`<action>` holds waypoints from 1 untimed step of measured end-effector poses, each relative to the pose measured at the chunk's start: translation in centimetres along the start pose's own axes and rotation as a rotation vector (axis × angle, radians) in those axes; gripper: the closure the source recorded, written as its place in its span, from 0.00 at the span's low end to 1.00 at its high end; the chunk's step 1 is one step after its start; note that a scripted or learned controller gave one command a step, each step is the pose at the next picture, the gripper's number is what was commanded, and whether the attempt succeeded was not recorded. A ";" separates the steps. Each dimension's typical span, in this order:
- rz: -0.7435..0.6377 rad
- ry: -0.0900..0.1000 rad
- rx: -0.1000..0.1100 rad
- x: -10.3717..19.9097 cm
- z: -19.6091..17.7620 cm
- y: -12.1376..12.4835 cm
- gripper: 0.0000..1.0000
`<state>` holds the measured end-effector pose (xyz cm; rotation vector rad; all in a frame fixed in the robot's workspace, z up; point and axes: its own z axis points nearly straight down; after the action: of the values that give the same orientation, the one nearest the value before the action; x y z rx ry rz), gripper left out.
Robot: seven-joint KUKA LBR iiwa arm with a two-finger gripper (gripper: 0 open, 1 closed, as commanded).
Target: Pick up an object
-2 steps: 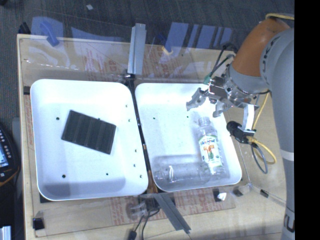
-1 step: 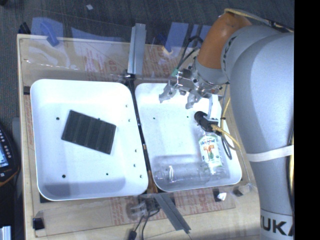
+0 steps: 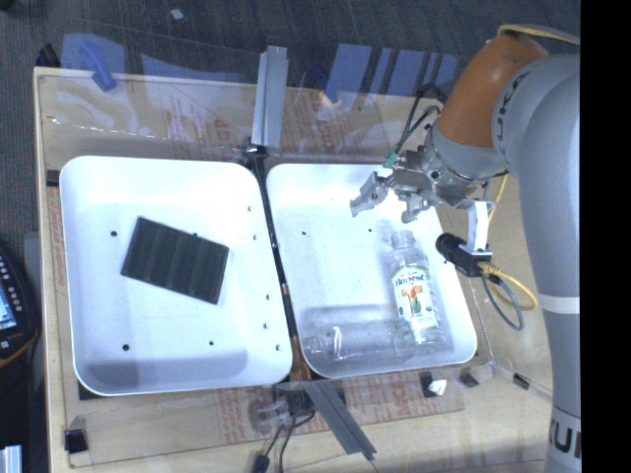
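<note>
Camera view: gripper [image 3: 391, 197] over the upper part of the right bin [image 3: 325, 264], fingers apart, nothing between them. Labelled clear bottle [image 3: 413, 291] upright-lengthwise near the bin's right wall; second clear bottle [image 3: 357, 335] lying along the front wall. Left bin [image 3: 89, 343]: dark ribbed slab [image 3: 175, 259], tilted.
</note>
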<state>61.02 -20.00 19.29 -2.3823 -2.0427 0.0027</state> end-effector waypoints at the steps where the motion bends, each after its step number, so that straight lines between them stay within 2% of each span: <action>1: -0.097 0.000 0.001 -1.0 2.1 -4.0 0.00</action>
<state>56.88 -20.38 17.18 -2.2798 -2.1548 0.0039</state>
